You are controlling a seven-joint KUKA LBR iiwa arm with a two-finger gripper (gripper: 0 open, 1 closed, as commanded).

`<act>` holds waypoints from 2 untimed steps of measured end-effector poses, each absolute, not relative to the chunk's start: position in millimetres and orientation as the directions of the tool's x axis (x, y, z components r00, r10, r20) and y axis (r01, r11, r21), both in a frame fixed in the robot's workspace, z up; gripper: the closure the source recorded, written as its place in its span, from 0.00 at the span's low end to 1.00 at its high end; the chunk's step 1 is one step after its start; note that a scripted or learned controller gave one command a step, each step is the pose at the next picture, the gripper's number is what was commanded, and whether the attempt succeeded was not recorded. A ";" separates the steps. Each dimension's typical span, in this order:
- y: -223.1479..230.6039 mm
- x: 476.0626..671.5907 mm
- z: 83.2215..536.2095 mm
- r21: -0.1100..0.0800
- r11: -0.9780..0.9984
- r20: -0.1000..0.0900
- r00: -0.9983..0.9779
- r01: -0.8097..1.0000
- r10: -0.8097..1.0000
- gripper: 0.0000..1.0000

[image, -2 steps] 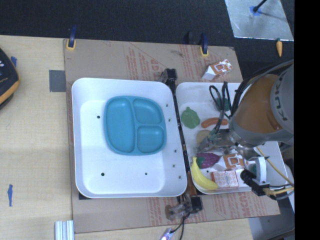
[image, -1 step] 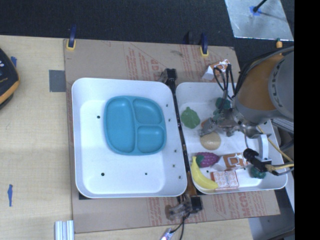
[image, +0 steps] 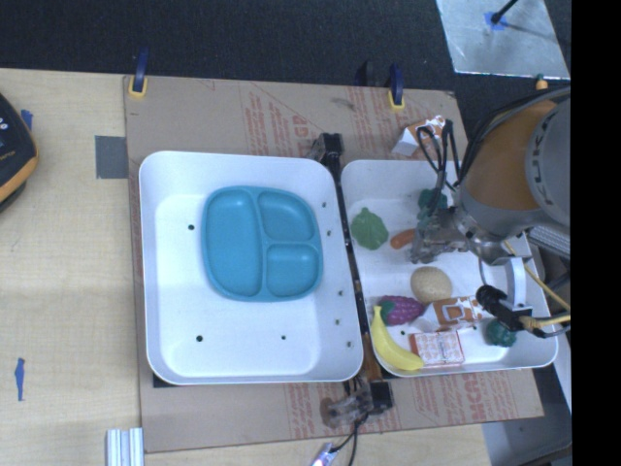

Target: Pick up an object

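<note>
Arm low over the right bin, gripper among the toy food.

The gripper (image: 434, 238) sits down in the right bin (image: 383, 178), close beside an orange carrot-like piece (image: 403, 240) and just right of a green leafy toy (image: 369, 228); whether it is open or closed, or touching anything, cannot be told from this angle. Nearer the front of that bin lie a beige egg-shaped toy (image: 431, 283), a purple grape bunch (image: 400, 310), a yellow banana (image: 390, 349) and a small red-and-white carton (image: 438, 348). The left bin (image: 175, 343) on the desk holds a blue divided plate (image: 260, 242).
</note>
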State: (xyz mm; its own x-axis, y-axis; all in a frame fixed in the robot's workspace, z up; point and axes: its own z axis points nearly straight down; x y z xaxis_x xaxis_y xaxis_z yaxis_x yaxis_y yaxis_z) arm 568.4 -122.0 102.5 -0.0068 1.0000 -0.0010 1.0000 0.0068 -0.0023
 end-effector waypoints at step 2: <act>-177.1 619.2 119.5 -0.001 0.003 0.000 -0.003 1.000 1.000 0.00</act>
